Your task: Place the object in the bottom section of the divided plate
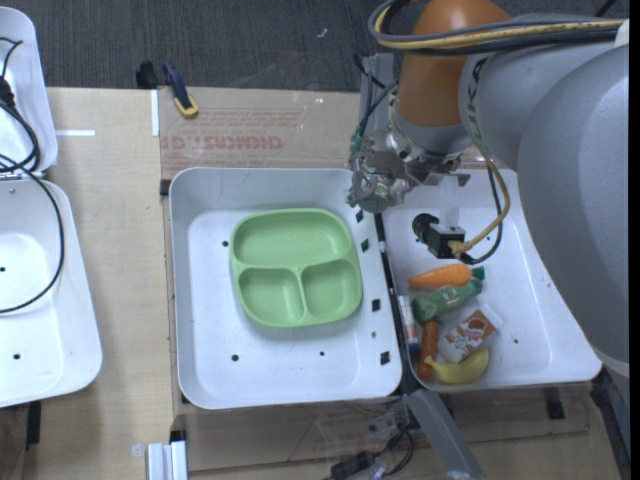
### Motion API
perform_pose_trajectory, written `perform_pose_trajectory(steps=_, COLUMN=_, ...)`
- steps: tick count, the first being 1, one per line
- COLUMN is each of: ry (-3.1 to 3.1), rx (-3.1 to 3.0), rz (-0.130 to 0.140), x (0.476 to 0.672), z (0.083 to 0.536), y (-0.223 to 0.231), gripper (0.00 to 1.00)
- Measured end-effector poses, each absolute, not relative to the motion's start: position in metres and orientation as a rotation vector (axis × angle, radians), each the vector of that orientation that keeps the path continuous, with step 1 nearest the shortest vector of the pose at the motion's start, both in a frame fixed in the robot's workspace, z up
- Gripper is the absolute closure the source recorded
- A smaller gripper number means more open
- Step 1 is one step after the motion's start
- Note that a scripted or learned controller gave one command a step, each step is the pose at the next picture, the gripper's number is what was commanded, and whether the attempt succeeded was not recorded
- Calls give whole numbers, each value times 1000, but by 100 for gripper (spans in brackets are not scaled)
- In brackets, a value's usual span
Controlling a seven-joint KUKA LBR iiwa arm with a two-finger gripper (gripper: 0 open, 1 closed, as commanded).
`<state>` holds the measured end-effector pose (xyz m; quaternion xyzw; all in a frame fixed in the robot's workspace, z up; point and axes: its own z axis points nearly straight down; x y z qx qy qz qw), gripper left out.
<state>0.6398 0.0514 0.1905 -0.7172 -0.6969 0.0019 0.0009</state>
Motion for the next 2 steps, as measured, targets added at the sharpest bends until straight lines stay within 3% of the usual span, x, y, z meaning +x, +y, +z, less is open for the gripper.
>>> perform_pose_trajectory(steps=1, ry=-2611, rx=-1744, rz=5, x=602, z=183, y=115, gripper=100)
perform_pose_trajectory(steps=2, ry=-2610, rx=-1745, rz=5, x=602, z=183, y=114, gripper=0)
